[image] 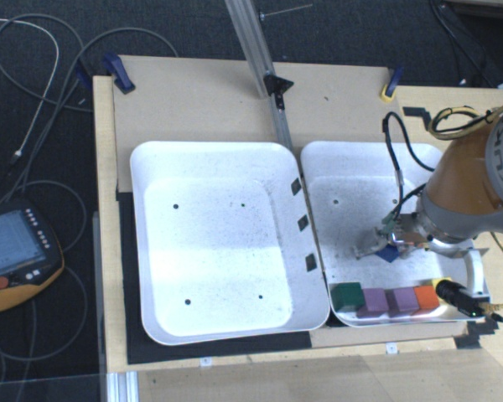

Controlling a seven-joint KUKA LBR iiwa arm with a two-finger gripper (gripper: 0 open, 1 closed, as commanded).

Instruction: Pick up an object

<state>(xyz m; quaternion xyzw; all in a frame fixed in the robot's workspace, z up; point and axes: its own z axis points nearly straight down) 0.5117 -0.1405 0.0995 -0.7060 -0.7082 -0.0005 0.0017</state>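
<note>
Camera view looked down at a slant on a tan tabletop (201,107) that carried two shallow white bins side by side. Only small dark specks marked the floor of the left bin (214,241). The right bin (344,174) held a row of blocks along its near wall: a green block (347,295) at the left end, a purple block (372,301) touching it, a second purple block (400,300) next, and an orange block (427,296) at the right end. A small blue object (388,255) lay on the bin floor, up from that row and apart from it. The grey arm (474,182) with its orange band reached in from the right, over the right bin, and its pincer (384,243) sat low at the blue object, just over or touching it; whether its fingers were spread or closed could not be told, nor whether anything sat between them. A black cable (391,153) looped from the wrist up across the bin's far side. A slanted metal rail (251,36) ran down to the gap between the bins. Off the tabletop to the left, a handheld control pendant (15,254) with a screen lay on dark carpet among cables.
</note>
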